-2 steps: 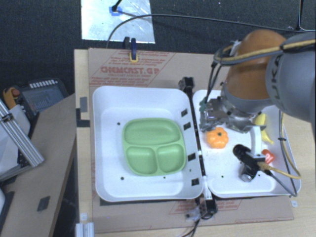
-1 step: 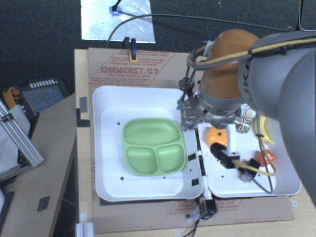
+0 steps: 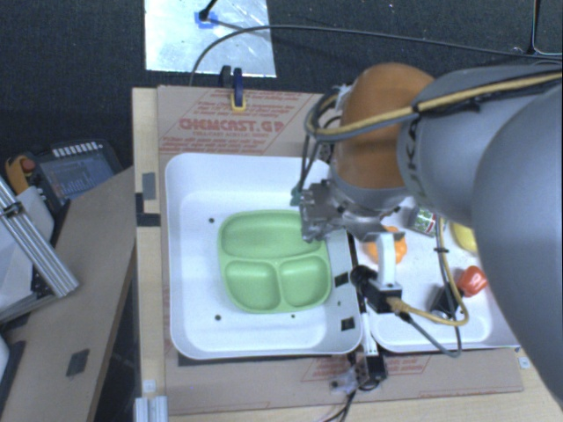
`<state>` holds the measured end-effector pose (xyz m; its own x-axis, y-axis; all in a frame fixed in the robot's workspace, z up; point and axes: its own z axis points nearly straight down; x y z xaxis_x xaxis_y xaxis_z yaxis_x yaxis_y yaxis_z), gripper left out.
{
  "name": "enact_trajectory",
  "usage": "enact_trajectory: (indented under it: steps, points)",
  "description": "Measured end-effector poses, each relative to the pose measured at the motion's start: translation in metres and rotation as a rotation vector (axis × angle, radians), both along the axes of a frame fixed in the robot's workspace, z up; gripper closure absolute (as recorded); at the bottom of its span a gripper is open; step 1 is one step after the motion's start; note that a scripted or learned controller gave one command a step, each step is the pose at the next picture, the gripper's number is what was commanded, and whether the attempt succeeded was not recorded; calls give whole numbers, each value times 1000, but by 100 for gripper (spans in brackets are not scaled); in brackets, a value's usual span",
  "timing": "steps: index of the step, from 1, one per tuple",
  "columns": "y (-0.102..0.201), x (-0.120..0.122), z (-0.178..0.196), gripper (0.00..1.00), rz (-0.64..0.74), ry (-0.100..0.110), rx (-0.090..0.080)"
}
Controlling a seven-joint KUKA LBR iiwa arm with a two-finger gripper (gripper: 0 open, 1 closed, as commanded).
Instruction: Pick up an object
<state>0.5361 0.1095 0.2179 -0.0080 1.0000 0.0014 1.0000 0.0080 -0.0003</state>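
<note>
Nothing is seen lifted yet: hand [image 3: 310,227], state untellable, is poised at the green tray's [image 3: 268,262] 2 o'clock edge.

High slanted view over both bins [image 3: 189,236]

Clamp [image 3: 237,89] on cardboard sheet [image 3: 230,123], handheld controller [image 3: 75,172], aluminium rail [image 3: 35,243]

Red lettering "CHEMCAST" on the brown cardboard sheet [image 3: 230,123] under the bins, following characters unclear
</note>
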Motion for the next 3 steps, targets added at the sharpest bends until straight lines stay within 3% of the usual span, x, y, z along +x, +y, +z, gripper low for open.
enact_trajectory:
  steps: [2, 3]
  points:
    - [-2, 6, -3, 100, -4, 0, -1]
    - [-2, 6, -3, 0, -4, 0, -1]
